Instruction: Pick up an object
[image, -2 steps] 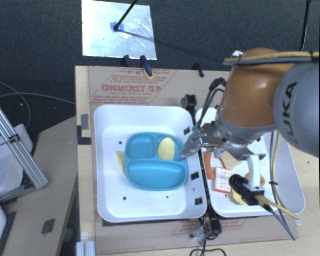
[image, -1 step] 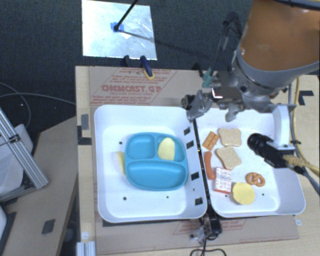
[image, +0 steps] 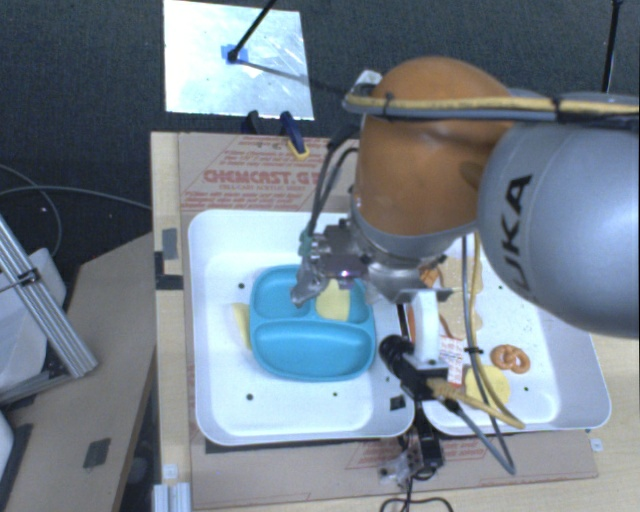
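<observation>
Blue tray (image: 300, 350) under hand (image: 318, 285), yellow piece (image: 335, 303) beside; pretzel (image: 511, 357) right bin; hand state unclear.

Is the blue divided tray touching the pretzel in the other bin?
Apart. The camera view shows the blue tray in the left bin, while the pretzel lies in the right bin.

Two white bins (image: 215, 330), one blue tray (image: 300, 350), one pretzel (image: 511, 357)

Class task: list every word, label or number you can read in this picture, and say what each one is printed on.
"CHEMCAST" on the cardboard sheet behind the bins; the smaller print under it is too blurred to read.
"KA" on the grey arm; the rest is cut off.
Red-and-white tag in the right bin: too small to read.
</observation>
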